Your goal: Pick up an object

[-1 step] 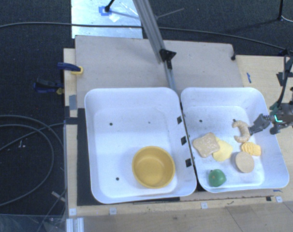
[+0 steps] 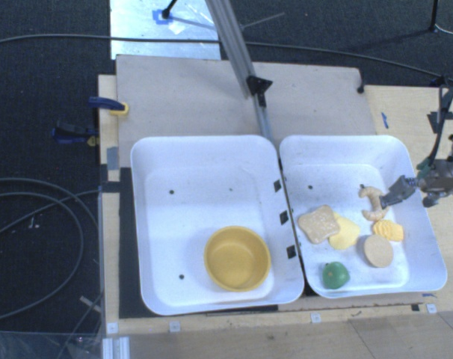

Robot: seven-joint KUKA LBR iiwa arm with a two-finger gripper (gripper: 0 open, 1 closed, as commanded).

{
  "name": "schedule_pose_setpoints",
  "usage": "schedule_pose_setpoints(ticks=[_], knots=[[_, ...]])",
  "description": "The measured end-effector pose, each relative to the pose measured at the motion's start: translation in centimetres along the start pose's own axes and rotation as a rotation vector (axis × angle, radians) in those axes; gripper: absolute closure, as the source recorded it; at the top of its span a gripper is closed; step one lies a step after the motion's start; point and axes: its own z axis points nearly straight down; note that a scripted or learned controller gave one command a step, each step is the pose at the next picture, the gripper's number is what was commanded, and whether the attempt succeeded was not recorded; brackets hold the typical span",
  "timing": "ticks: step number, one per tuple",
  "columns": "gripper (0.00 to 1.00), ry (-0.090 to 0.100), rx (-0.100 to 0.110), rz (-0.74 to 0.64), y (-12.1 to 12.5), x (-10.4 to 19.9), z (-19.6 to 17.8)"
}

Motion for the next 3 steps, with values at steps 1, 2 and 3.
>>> schedule_pose_setpoints(ticks=[1,2,3], knots=[[0.0,0.001,0.004,0.005,-0.5,-0.8,5.6],[0.0,0.001,0.003,0.005,-0.8,-0.5,9.8],[0.0,0.001,0.004,0.004,-0.4,-0.3,16.0]])
